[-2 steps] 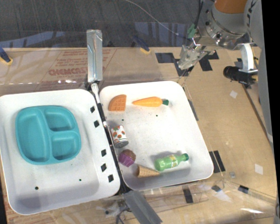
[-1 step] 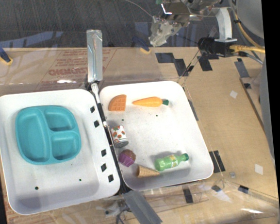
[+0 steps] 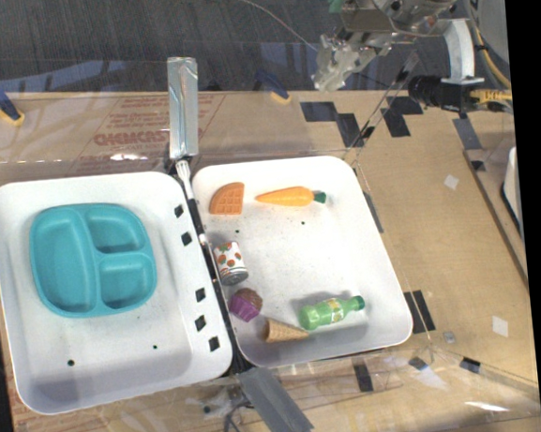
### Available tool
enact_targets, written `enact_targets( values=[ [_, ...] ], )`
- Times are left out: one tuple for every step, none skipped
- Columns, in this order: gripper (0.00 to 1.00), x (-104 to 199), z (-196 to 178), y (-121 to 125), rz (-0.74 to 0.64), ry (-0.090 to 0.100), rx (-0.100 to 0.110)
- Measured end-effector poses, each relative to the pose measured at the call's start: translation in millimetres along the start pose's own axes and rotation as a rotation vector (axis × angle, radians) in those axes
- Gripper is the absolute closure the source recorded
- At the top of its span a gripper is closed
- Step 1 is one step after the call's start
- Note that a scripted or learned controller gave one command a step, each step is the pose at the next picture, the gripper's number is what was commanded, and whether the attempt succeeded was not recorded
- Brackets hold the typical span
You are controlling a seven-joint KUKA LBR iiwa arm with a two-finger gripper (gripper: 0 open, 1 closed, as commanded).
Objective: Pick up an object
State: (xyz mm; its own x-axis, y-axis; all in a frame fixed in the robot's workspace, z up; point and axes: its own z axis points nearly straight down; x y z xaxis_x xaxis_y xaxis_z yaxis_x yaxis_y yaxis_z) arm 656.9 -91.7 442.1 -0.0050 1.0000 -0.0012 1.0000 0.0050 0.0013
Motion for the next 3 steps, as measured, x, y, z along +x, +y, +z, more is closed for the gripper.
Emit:
enact_targets(
  values=[
    [1.00, 130.0, 0.9, 0.2, -0.010, 0.003, 0.004],
    [1.00, 95.0, 1.1, 0.2, -0.001, 0.001, 0.006],
    [1.00, 66.9, 0.9, 0.1, 0.000, 0.001, 0.005]
  ],
)
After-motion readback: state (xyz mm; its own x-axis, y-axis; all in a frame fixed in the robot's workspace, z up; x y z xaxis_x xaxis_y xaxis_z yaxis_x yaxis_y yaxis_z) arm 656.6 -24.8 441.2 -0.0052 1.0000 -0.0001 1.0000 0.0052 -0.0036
